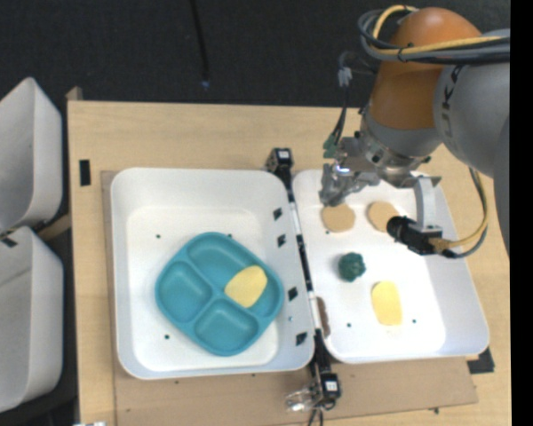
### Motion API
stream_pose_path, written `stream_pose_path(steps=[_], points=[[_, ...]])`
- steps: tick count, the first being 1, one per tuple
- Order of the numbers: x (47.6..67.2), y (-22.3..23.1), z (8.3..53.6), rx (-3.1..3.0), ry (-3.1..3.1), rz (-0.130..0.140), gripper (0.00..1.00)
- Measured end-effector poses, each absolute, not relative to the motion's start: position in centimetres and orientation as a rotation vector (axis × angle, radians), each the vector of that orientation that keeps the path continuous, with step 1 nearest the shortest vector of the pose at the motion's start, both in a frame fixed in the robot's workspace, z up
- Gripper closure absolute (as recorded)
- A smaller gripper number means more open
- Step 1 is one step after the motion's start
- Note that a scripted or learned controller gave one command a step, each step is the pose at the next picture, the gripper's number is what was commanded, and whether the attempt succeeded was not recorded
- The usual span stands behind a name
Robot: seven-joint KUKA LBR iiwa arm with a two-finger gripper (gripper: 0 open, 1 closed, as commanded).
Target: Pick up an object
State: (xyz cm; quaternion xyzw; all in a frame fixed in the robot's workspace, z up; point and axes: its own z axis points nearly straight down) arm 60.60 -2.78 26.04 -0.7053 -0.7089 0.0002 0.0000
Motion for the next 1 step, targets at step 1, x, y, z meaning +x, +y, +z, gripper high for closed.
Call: stream_pose_path(steps=[1], points=[[59.05,1.88,24.48,-2.215,-2.227,0.001,1.00]])
